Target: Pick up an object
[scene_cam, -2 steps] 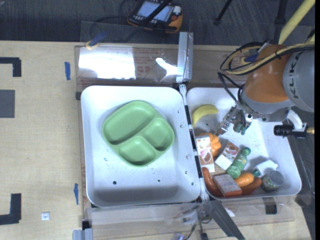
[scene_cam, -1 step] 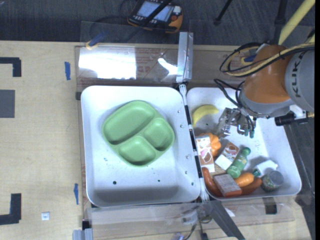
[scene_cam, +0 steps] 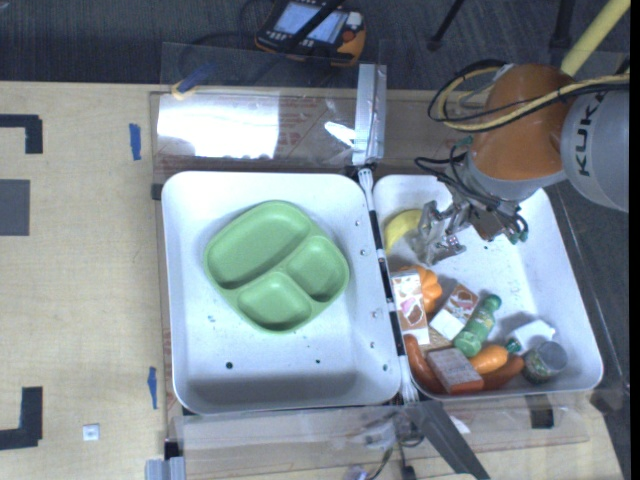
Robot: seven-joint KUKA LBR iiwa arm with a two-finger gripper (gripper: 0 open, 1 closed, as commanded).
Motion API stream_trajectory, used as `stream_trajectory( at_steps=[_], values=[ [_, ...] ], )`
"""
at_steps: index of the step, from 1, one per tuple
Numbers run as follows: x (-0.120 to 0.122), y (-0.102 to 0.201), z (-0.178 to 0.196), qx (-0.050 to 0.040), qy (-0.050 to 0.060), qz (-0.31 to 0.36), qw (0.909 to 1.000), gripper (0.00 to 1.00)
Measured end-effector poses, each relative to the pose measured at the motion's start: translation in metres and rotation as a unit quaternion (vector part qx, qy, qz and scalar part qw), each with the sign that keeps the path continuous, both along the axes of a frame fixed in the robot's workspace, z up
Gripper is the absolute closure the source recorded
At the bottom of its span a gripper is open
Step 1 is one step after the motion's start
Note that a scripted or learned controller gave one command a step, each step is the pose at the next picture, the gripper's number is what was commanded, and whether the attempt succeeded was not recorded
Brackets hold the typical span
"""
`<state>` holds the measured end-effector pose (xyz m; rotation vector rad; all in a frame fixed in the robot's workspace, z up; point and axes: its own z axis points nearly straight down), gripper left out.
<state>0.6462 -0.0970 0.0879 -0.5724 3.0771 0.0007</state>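
Over the right bin (scene_cam: 560,268), gripper (scene_cam: 440,236) hovers, grip unreadable, lemon (scene_cam: 402,228) at nine o'clock — crowded pile could deflect a grab.

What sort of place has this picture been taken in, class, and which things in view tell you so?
Probably a robotics lab or test bench. A robot arm reaches over two white bins, one holding a green divided plate, the other toy food such as a yellow banana. A handheld controller lies behind them.
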Motion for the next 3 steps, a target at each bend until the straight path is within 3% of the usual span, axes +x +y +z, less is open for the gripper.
stream_trajectory(
  at_steps=[1, 2, 3],
  values=[
    [0.003, 0.001, 0.012, 0.0017, -0.005, -0.002, 1.0000, 1.00],
    [0.011, 0.063, 0.099, 0.0009, 0.001, -0.103, 0.9947, 1.00],
    [-0.010, 0.003, 0.000, 0.0012, 0.002, -0.217, 0.9761, 1.00]
  ],
)
